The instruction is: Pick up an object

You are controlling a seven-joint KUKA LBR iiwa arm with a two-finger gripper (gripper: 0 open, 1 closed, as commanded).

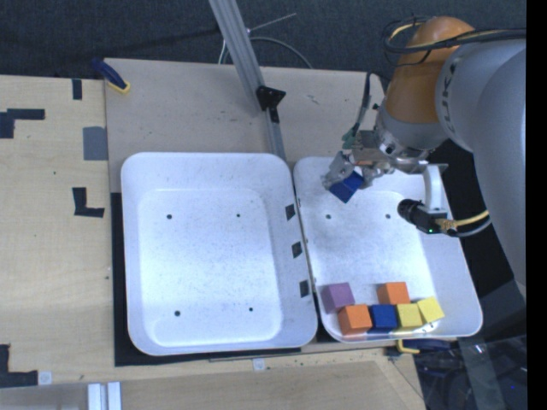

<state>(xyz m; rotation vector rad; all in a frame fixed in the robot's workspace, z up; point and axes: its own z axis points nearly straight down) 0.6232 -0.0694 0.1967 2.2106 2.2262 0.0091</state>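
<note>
I see the gripper point(349, 178) clenched on a blue block point(344, 190), held above the far end of the right bin point(444, 267). The arm point(479, 75) reaches in from the right, wrist bent downward. Purple, orange, blue and yellow blocks point(380, 307) cluster at that bin's near edge.

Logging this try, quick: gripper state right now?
Gripper: shut on blue block, lifted above the right bin.
</note>
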